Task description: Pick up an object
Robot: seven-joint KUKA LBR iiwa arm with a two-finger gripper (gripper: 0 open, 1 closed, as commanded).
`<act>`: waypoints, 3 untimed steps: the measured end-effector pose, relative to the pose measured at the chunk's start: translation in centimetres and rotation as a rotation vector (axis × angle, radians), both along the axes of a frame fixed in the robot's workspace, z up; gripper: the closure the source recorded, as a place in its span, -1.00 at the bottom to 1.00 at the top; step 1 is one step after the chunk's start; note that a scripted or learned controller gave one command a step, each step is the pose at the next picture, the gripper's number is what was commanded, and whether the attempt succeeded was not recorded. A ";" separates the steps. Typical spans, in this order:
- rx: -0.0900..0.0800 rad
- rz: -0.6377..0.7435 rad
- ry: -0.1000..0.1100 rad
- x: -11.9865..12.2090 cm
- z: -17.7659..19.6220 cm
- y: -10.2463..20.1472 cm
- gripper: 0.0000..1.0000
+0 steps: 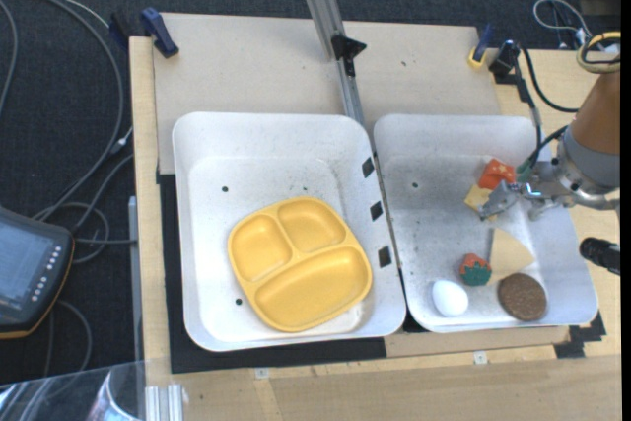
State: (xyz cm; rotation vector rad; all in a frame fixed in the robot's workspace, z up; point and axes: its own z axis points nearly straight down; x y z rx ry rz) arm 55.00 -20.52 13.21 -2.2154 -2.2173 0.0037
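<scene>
The tool point(508, 195) is down in the right bin point(424, 153), low beside an orange-red object point(496, 174) and a small tan piece point(477, 198); whether it is apart or together I cannot tell from here. Just nearer lie a pale wedge point(510, 249), a small red-and-teal object point(476, 269), a white egg point(451, 298) and a brown disc point(521, 296). The left bin point(197, 143) holds a yellow divided plate point(299, 261). It looks like the reach-and-grasp step; next it must close securely and lift straight up.
</scene>
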 end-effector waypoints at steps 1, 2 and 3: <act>0.000 0.000 0.000 -0.1 -4.2 0.1 -1.00; -0.002 0.000 -0.008 0.1 -2.8 0.1 1.00; -0.005 0.000 -0.012 0.1 1.5 -0.1 1.00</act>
